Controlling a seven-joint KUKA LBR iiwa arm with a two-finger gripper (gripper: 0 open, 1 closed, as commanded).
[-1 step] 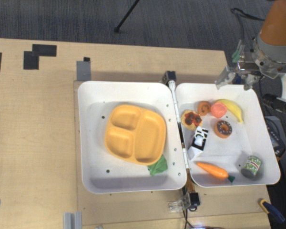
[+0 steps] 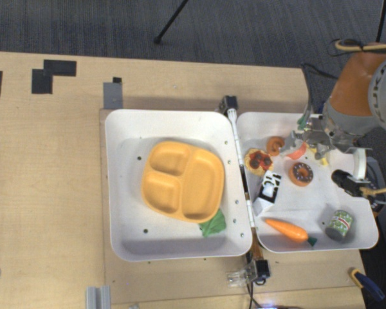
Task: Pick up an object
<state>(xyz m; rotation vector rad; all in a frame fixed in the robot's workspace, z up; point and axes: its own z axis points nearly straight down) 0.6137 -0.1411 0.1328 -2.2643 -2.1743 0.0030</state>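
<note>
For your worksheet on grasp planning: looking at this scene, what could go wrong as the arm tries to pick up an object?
1. The pincer hovers where a small orange-red piece and a round toy lie close together; it may nudge both and grip neither.
2. It works near the right bin's far wall, which may block a finger.
3. The can lies on its side and may roll if bumped.

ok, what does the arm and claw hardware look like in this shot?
The arm comes in from the right: a rounded grey shell with a wide orange band above the wrist. The claw is a small metallic grey assembly with thin fingers and a few green and reddish bits near it. Dark cables trail near the bench's right edge; the image is too coarse to make out markings.
</note>
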